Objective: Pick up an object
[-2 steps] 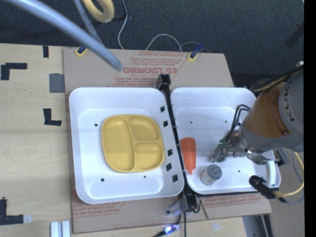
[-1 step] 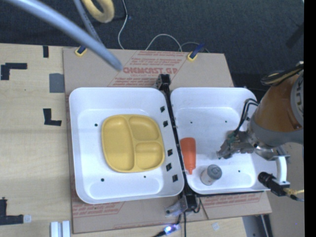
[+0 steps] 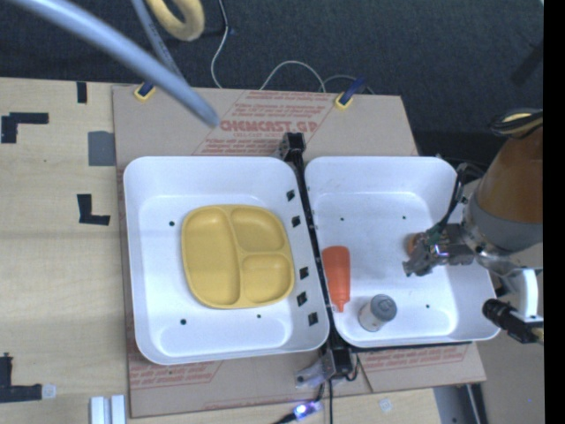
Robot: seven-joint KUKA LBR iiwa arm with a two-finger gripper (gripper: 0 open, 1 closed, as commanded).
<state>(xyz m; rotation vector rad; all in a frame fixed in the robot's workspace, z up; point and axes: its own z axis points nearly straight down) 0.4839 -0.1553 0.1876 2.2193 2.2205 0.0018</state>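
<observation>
Jaws of the gripper (image 3: 422, 256) hang over the right part of the right bin (image 3: 380, 173), close to its right wall, and you cannot tell from this slanted view whether they are open or closed; nothing is visible between them. The arm (image 3: 516, 193) enters from the right side, so the gripper meets the right bin first, and this is probably why it stands there and not over the left one.

Three things could serve as the object to pick. An orange carrot (image 3: 336, 276) lies along the left wall of the right bin, almost touching the divider between the bins, with its thick end toward the far edge. A small grey bottle (image 3: 380, 310) lies near the front edge of the same bin, just beside the narrow tip of the carrot. A yellow plate (image 3: 237, 256) with three compartments rests flat in the middle of the left bin (image 3: 150, 184).

You may judge that the grasp is not yet begun. The bottle is nearest to the gripper and stands free of the walls, so it seems the easier target. The carrot sits so close to the wall that one finger may find no room there. The plate is wide and flat, hard for two fingers.
</observation>
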